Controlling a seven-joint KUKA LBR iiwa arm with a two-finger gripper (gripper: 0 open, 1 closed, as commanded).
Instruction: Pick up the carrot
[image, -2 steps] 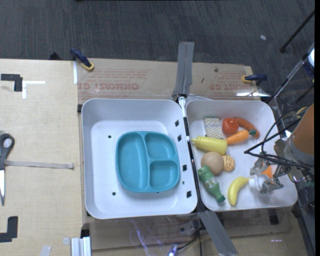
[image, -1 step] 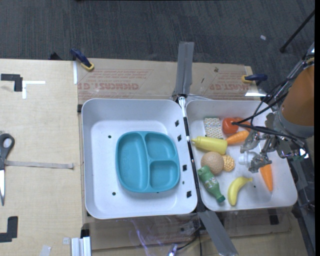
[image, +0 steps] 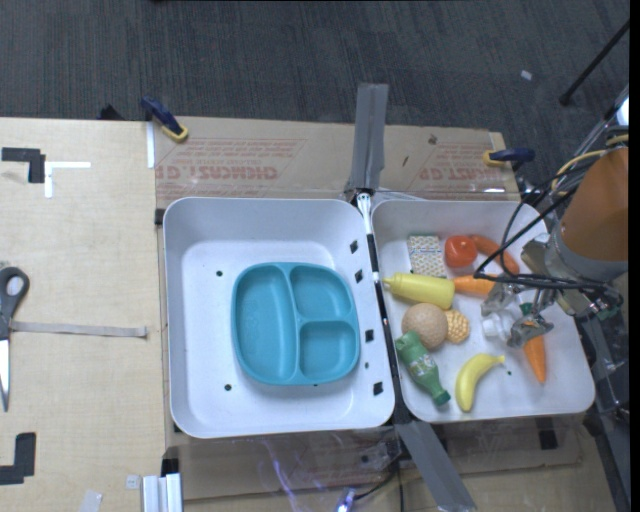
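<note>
An orange carrot (image: 537, 358) lies near the right wall of the right bin (image: 570, 400), pointing toward the front. My gripper (image: 515, 318) hangs just above and left of the carrot's upper end, close to it or touching it. The arm with its orange band (image: 605, 205) reaches in from the right over the bin's edge. Cables and the wrist hide part of the bin floor behind the gripper.
The right bin also holds a yellow bottle (image: 420, 289), a red tomato (image: 461, 250), another orange piece (image: 474, 285), a tan ball (image: 425, 324), corn (image: 457, 325), a green bottle (image: 423, 367) and a banana (image: 474, 378). A teal divided plate (image: 296, 323) sits in the left bin (image: 190, 300).
</note>
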